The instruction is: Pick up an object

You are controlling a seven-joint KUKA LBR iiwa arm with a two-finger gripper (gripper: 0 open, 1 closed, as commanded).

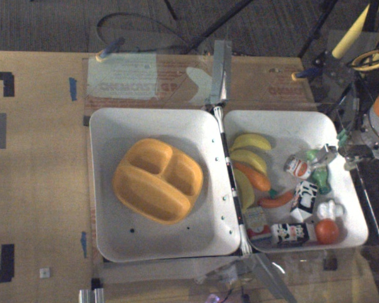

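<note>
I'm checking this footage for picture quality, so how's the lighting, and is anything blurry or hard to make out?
Camera view: soft overall, dim at the top; even light on the orange tray in the left bin; the small items crowding the right bin blur together, though the bananas and red ball read clearly; the gripper at the right edge is dark and indistinct.

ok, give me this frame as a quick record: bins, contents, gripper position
left bin: shallow white, holds one orange plastic divided tray
right bin: shallow white, toy food pile
right bin contents: yellow bananas, orange carrot, red tomato, cow-print milk cartons
gripper: over the right bin's right rim
held object: none visible
</note>
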